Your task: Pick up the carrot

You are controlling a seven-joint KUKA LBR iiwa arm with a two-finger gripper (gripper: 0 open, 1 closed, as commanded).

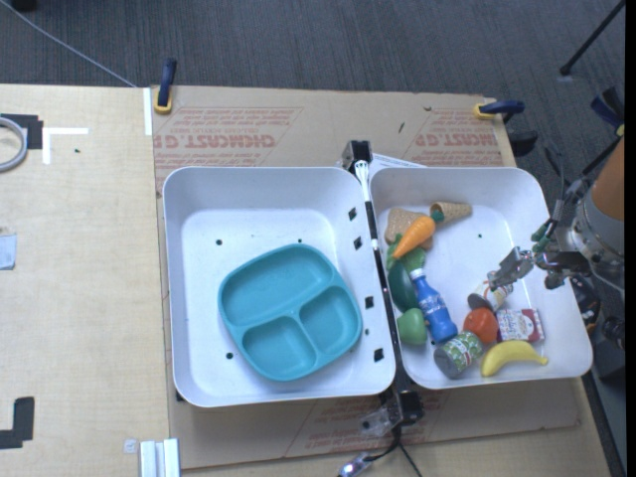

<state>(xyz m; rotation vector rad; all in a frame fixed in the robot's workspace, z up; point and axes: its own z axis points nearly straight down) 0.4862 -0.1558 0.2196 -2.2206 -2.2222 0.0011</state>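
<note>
The orange carrot (414, 235) with a green top lies slanted in the right bin (517, 202), near its upper left corner, close to the divider. My gripper (511, 267) hangs low over the right side of that bin, about a hand's width right of and below the carrot. It is not touching the carrot. A small brown and white item (491, 294) lies just beneath the gripper's tip.
Around the carrot lie a cone (450, 210), a tan wedge (399, 221), a green pepper (401, 282) and a blue bottle (432, 307). A lime (411, 326), tomato (480, 323), can (456, 354), banana (513, 358) and pink packet (521, 323) sit nearer. A teal divided plate (288, 312) lies in the left bin.
</note>
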